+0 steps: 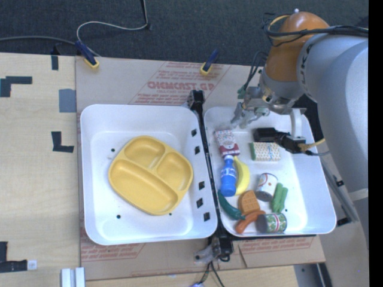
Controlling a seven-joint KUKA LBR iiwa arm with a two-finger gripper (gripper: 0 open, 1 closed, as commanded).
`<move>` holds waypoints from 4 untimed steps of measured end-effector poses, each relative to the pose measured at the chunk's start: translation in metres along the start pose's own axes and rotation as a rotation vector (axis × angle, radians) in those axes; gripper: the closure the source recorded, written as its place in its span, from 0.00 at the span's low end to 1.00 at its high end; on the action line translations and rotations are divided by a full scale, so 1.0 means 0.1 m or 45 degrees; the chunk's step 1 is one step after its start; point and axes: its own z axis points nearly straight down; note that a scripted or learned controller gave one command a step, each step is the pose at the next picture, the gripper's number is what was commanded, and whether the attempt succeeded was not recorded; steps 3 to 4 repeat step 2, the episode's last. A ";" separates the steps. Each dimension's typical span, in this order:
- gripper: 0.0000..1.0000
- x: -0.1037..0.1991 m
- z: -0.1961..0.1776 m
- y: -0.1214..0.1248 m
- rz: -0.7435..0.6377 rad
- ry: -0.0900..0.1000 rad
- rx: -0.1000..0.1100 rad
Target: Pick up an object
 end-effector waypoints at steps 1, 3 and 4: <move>1.00 -0.02 0.11 0.00 0.000 -0.001 0.002; 1.00 -0.04 0.02 0.00 -0.001 0.000 0.000; 1.00 -0.04 0.02 0.00 -0.001 0.000 0.000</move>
